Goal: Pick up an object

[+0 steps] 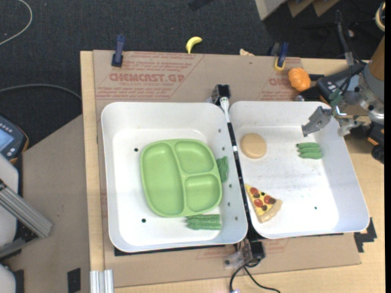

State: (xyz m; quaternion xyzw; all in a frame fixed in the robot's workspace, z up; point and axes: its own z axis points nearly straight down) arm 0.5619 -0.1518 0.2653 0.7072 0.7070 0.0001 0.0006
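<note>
Jaws above right bin [351, 176] far rim, near green beans [310, 150].

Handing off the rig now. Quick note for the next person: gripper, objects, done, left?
Gripper: above the right white bin's far right corner, just up from the small green bean pods; nothing seen between its fingers, open or shut not readable.
Right bin also has a round tan bun and a toy pizza slice.
Left white bin: green divided plate, with green pods at its right edge and near edge.
Done: nothing picked.
Left: grasp and lift one object.
</note>
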